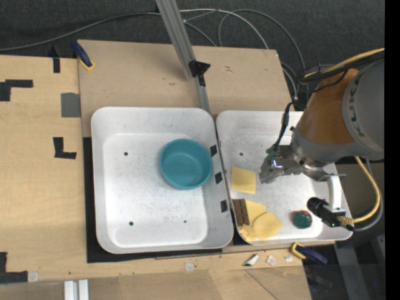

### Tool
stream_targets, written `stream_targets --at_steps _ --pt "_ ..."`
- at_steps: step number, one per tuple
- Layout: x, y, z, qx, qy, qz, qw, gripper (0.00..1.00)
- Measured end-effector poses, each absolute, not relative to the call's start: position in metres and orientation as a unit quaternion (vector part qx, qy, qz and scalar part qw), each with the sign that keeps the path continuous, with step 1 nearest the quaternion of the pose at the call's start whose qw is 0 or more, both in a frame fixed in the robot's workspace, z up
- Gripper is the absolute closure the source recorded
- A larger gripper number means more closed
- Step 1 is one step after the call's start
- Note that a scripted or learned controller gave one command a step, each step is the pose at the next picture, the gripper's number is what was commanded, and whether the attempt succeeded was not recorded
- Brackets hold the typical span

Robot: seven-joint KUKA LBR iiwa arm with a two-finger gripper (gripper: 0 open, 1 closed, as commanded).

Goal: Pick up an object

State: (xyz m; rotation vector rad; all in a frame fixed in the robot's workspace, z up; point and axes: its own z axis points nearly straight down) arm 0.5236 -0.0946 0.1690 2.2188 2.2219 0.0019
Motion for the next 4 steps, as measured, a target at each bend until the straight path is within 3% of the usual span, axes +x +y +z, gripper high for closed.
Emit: stream_targets --at_steps 2,4 --pt "0.534 -0.087 0.272 0.706 0.708 0.0014 0.002 1.00" --pt "0.529 0.029 0.258 0.704 0.710 0.0001 -0.001 1.00"
